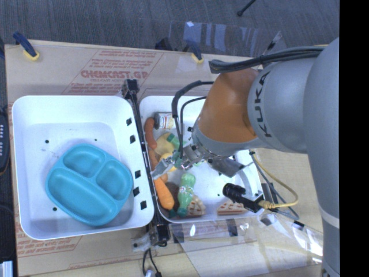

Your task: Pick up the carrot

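Note:
The carrot [165,194], short and orange, lies near the front left corner of the right bin [247,161], close to its left wall. My gripper [174,164] hangs just above and behind the carrot, over the bin's left half. Its fingers stand open, with nothing between them. The arm's grey and orange wrist [230,111] covers the middle and back of this bin.
A green bottle [185,192] lies right of the carrot, touching a tan wedge [196,206]. A pizza slice [233,208] sits at the front. Behind the gripper are a yellow item [166,145], a reddish sausage [150,133] and a small jar [166,121]. The left bin [34,120] holds a blue divided plate [88,183].

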`<move>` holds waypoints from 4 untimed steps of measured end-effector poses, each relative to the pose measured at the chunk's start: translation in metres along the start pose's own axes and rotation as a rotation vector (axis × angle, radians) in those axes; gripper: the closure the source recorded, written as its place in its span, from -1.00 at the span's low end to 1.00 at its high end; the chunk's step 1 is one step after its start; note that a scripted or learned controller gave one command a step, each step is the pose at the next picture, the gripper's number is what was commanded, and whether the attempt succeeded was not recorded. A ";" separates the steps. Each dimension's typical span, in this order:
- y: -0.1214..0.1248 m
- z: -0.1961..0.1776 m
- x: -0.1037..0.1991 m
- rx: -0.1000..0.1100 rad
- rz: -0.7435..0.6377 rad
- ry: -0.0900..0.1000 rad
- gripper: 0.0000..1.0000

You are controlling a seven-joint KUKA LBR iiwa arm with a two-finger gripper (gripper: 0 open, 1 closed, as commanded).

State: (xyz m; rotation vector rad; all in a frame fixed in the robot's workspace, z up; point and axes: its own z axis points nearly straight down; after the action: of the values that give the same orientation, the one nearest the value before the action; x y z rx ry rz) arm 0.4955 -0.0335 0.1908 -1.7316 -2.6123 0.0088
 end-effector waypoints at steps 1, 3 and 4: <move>0.012 -0.001 -0.057 -0.003 0.178 -0.004 -1.00; 0.015 0.085 -0.081 0.007 0.310 0.003 1.00; 0.016 0.085 -0.081 0.007 0.310 0.003 -1.00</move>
State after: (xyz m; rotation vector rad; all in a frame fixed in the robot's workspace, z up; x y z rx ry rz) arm 0.5403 -0.1017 0.1050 -2.1107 -2.3099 0.0174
